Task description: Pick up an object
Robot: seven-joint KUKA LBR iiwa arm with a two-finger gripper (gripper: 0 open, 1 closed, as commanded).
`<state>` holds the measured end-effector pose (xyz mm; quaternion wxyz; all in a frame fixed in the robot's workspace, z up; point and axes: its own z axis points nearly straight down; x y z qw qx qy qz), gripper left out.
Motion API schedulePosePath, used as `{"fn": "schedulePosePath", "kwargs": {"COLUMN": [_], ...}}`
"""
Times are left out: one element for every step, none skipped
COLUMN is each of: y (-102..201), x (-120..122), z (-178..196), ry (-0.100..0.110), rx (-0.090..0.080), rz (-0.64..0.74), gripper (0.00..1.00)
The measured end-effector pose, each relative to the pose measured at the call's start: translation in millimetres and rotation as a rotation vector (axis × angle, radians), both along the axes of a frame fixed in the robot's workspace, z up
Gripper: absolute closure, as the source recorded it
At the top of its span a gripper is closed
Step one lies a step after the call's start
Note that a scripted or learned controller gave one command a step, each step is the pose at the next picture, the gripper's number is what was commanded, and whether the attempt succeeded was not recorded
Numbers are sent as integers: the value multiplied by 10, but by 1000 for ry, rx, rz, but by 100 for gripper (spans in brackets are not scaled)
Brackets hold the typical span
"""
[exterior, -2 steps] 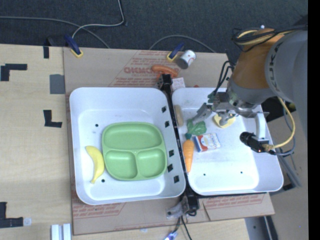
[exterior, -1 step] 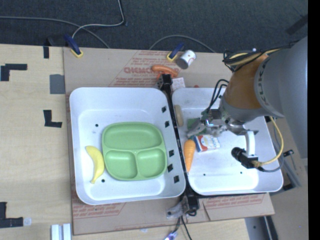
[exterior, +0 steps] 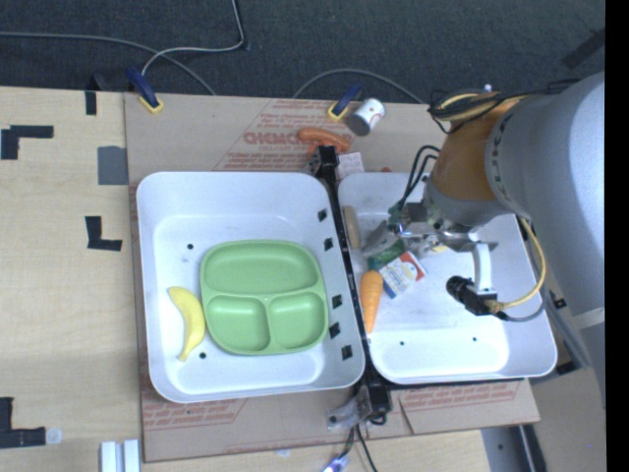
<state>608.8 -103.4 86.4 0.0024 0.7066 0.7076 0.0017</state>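
Two white bins (exterior: 157, 264) share our bench, and we lower the gripper (exterior: 391, 242), grip state unclear, toward the small packet (exterior: 401, 273).

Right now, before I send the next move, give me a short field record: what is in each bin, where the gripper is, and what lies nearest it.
left bin: green divided plate, banana beside the plate's left edge
right bin: carrot along the left wall, small printed packet next to it
gripper: low over the right bin's upper left area
nearest items: packet and carrot, just below the gripper
grasp: nothing seen between its fingers
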Motion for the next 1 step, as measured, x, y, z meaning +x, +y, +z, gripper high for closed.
{"fn": "schedulePosePath", "kwargs": {"y": [79], "x": [510], "z": [-10], "ry": [3], "rx": [0], "rz": [0], "gripper": [0]}}
